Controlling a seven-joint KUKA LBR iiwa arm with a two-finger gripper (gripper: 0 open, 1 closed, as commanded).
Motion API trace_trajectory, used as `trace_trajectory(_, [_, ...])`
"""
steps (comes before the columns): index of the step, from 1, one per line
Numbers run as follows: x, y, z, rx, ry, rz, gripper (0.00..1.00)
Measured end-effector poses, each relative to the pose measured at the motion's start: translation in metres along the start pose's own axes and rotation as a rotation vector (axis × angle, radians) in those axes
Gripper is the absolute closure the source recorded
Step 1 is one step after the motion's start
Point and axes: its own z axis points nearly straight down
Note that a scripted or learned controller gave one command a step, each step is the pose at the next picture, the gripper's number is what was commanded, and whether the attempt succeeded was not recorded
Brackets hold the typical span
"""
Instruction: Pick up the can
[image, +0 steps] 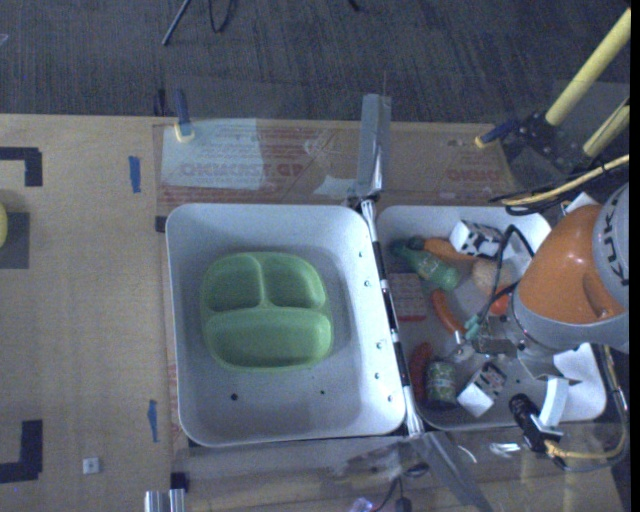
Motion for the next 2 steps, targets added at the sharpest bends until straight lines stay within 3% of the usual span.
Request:
trace_trajectory(1, [-0.001,0.001,-0.011,-0.006,-0.002,0.001,1.00])
trace_trajectory(2, [0.027,0.011,-0.098,0.002,-0.002,0.038,1.00])
